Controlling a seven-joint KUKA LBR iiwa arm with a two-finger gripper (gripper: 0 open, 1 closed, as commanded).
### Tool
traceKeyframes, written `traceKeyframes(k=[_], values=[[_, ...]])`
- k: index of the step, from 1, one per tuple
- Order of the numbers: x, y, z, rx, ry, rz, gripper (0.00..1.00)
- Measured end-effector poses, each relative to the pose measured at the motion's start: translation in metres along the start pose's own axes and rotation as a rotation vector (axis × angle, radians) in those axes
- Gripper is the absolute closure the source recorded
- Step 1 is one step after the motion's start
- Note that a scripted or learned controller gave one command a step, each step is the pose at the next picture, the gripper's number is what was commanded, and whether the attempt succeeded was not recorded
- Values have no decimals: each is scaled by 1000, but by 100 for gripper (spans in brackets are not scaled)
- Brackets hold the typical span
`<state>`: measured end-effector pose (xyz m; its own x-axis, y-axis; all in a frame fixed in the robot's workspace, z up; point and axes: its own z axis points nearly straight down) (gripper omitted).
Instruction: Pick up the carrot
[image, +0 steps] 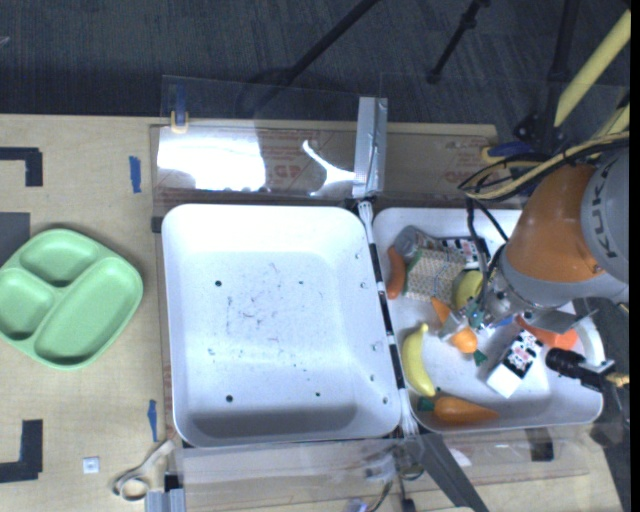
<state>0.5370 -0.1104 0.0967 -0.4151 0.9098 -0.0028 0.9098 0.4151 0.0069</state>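
Closest in, at the bench's (80, 140) front edge, a small pale looped object (135, 480) lies on the wood; it is too small to name with confidence. Further back on the far left sits a green divided plate (65, 298), well apart from the action. Next comes the left bin (265, 310).

Across the shared wall, the right bin (565, 412) is crowded. An orange-red stick-shaped item (396, 272) leans along its left wall, and a banana (415, 362) lies below that. The carrot (462, 407), as I judge it, is the orange piece with a dark green end, lying flat along the front wall just right of the banana's tip. Toward the middle are a yellow fruit (467, 288), a small orange ball (463, 341) and a white box (514, 362) with black print.

The arm (560, 245) reaches in from the right, and its gripper (487, 318) is down among the middle clutter, near the orange ball and apart from the carrot. Whether it is clenched or released, I cannot tell; the wrist and cables hide it.

As for progress, nothing looks done: the carrot rests untouched on the bin floor. By my reading, the gripper has yet to get over the front wall area, close on the carrot and lift it.
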Motion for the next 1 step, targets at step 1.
traceKeyframes(k=[1], values=[[-9,88,-138,4,1,-26,100]])
